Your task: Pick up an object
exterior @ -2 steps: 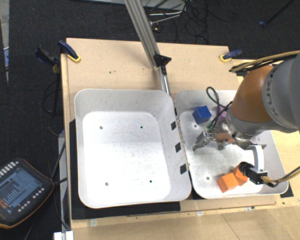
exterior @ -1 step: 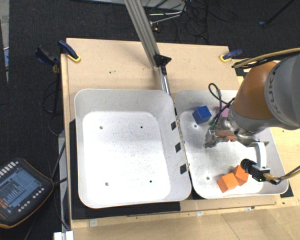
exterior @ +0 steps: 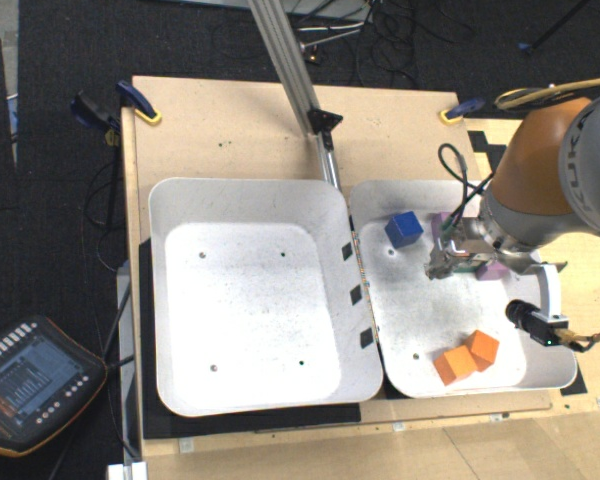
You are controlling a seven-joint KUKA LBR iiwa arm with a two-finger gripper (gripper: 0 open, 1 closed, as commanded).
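Over the right bin's (exterior: 550, 378) far half I hang the gripper (exterior: 447, 265) beside the blue cube (exterior: 404, 229); two orange blocks (exterior: 467, 357) sit near its front edge. Nothing lifted yet; pick left.

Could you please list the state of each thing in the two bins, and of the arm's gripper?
Blue cube: resting in the right bin, near its far end, free of the gripper.
Two orange blocks: resting touching each other at the right bin's near end.
Purple object: partly hidden beneath the gripper.
Gripper: low over the right bin, beside the blue cube.
Left bin: sitting flat beside the right bin.
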